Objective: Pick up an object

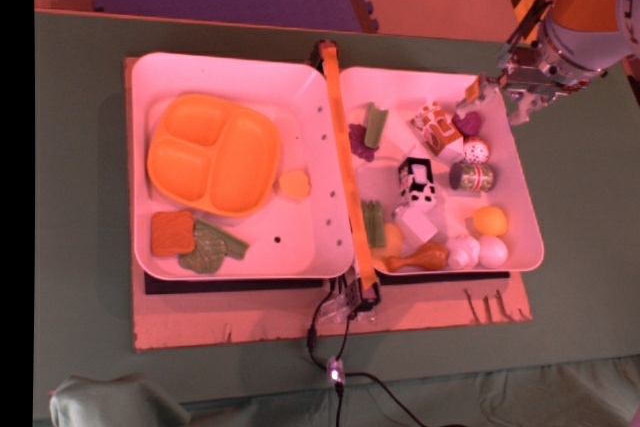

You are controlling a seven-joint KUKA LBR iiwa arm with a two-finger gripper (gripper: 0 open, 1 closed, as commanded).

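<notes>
Orange-banded arm's gripper (497, 96), apparently open and empty, hovers upper right above the right bin (531, 245); descend squarely over the purple toy (467, 123).

A brown board (160, 330) bearing two white bins (300, 105) is laid flat on the green tabletop (80, 165).

Warm pinkish cast over everything, soft focus throughout, white bins (240, 75) glaring brightly, faint shadows along the bench's (80, 165) near edge.
</notes>
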